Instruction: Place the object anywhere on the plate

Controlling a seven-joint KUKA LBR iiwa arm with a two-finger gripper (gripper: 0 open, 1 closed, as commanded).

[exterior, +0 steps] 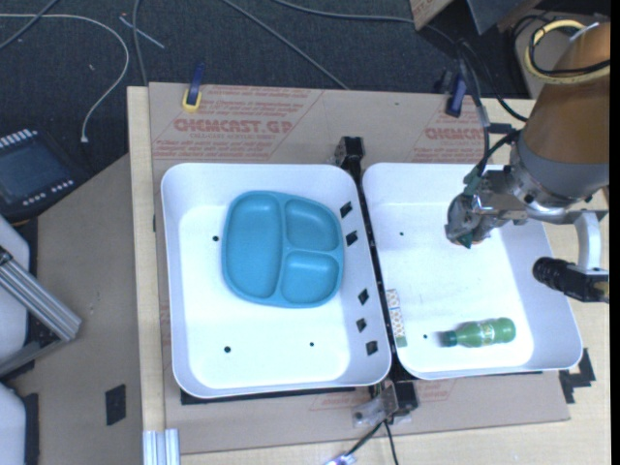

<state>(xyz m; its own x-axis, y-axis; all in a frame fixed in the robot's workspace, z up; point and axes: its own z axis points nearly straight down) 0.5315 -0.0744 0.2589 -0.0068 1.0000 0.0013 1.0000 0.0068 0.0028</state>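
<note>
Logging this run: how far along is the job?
Nothing looks done. The bottle lies on its side near the front of the right bin, and the plate in the left bin carries nothing. The gripper hangs over the right bin, apart from the bottle. Grasping and placing remain.

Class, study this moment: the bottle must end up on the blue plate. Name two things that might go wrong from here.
1. The green bottle lies on its side near the right bin's front rim, while the claw sits well behind it; a round bottle may roll away when touched.
2. The blue plate is in the left bin, so the bottle must be carried over the divider and might slip out on the way.
</note>
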